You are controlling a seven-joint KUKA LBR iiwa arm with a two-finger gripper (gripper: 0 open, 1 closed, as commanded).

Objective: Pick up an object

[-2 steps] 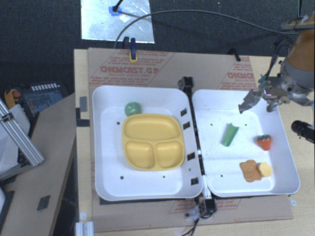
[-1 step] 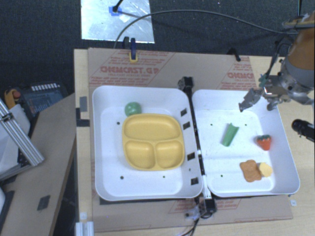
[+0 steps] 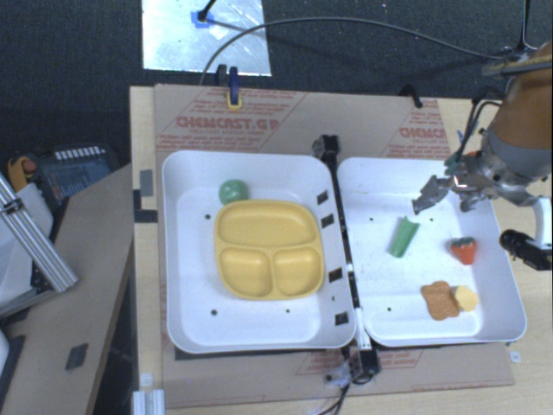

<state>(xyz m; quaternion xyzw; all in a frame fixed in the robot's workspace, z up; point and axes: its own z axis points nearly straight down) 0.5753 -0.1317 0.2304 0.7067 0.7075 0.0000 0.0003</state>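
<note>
Over the right bin (image 3: 510,322), upper part: gripper (image 3: 442,194), fingers spread, nothing between them; green stick (image 3: 403,236) lies just below-left.

Risks, judged: the stick lies aslant, so misaligned fingers may nudge it aside and close on nothing; small pieces near the wall leave little room.

Count: bins 2; yellow tray (image 3: 264,248) 1; green ball (image 3: 232,191) 1; stick 1; red piece (image 3: 464,249) 1; brown piece (image 3: 440,300) 1; yellow piece (image 3: 467,298) 1.

The brown board (image 3: 259,115) under the bins reads, apparently, "CHEMCAST GP"; its right-hand print is illegible.
</note>
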